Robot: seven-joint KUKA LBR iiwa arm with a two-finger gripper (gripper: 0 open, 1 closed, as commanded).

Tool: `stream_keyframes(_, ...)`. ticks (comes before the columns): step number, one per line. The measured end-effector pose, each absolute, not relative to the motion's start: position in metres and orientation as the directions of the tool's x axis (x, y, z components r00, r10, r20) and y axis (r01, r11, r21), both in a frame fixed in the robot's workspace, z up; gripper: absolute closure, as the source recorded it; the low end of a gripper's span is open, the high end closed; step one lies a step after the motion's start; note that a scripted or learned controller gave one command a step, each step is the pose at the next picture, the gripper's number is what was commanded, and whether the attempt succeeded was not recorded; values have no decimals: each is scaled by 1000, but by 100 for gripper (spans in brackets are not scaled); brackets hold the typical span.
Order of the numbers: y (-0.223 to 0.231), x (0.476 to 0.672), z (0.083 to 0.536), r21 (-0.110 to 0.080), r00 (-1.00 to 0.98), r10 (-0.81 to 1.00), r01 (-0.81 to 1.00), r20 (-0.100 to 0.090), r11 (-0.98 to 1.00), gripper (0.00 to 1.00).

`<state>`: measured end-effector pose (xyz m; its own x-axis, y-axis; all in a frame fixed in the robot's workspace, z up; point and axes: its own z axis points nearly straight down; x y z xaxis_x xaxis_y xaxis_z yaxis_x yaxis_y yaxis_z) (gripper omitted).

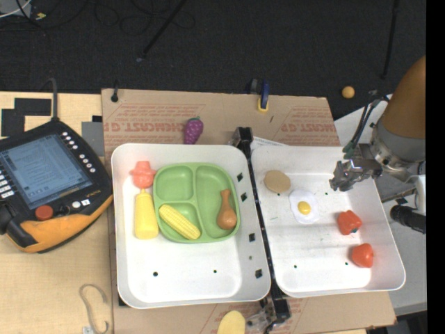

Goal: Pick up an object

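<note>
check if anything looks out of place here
Three toys lie outside the bins: a purple grape bunch on the cardboard behind the left bin, a yellow item at the front edge, and a small orange ball on the dark floor.

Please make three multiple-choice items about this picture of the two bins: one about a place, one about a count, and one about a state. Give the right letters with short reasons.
1. Where does the corn cob lie?
A. on the green plate in the left bin
B. in the right bin beside the egg
C. on the cardboard outside the bins

2. How many red pieces lie in the right bin?
A. none
B. two
C. four

3. What is the state of the hand?
A. it lifts the fried egg
B. it rests on the green plate
C. it is above the right bin with nothing seen in it

Answers:
1 A: the yellow cob rests in a compartment of the plate.
2 B: one red piece and another lie near the right wall.
3 C: the fried egg lies in the bin, apart from the hand.
</note>
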<state>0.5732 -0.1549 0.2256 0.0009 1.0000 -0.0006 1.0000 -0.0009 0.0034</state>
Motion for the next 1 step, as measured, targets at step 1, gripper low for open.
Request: stream_keyframes(1,-155,573,227,-1,0,1000,1000,1,0,100)
